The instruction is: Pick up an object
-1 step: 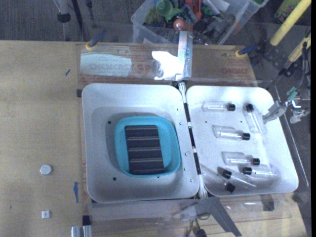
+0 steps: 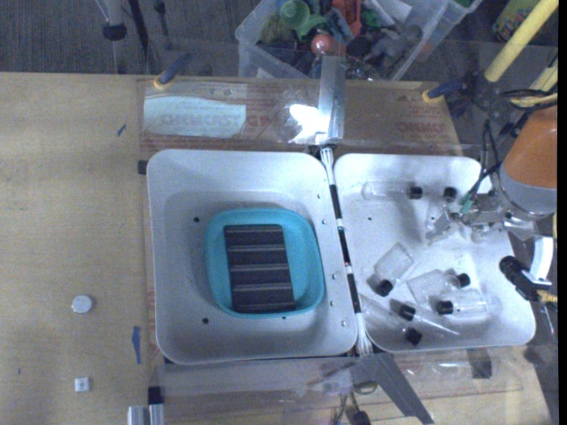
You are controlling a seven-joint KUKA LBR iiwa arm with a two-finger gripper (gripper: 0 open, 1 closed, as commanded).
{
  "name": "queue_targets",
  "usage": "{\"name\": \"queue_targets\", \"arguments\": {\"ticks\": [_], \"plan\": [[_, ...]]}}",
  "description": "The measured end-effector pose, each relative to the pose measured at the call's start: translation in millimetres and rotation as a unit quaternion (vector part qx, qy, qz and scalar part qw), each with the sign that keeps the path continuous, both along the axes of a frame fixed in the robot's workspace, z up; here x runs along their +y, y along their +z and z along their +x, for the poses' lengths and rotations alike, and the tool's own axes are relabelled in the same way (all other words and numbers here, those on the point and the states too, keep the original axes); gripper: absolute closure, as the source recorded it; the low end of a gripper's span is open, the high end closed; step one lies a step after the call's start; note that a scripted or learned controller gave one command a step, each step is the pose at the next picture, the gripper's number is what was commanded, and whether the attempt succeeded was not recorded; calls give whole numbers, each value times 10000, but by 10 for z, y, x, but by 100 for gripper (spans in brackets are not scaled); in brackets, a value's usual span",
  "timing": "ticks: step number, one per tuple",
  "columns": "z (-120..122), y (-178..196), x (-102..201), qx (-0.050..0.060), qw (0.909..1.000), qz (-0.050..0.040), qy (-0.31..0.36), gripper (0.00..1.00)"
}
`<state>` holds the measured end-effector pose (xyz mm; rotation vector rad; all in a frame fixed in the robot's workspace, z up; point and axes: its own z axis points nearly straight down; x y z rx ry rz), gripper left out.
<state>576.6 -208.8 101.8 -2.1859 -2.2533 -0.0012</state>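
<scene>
We see the gripper near the right bin's right edge, with clear black-capped vials crowding its middle. We cannot tell its grip.

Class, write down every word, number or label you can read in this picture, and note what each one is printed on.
No text here can be read.
Pale strip on the brown board behind the left bin: faint marks, too blurred to read.
Teal tray and clear vials: no lettering visible.
</scene>
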Motion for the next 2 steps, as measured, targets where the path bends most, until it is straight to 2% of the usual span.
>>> {"name": "queue_targets", "arguments": {"ticks": [1, 2], "plan": [[509, -137, -33, -36, 9999, 48, 81, 0], [508, -32, -68, -44, 10000, -7, 85, 100]]}}
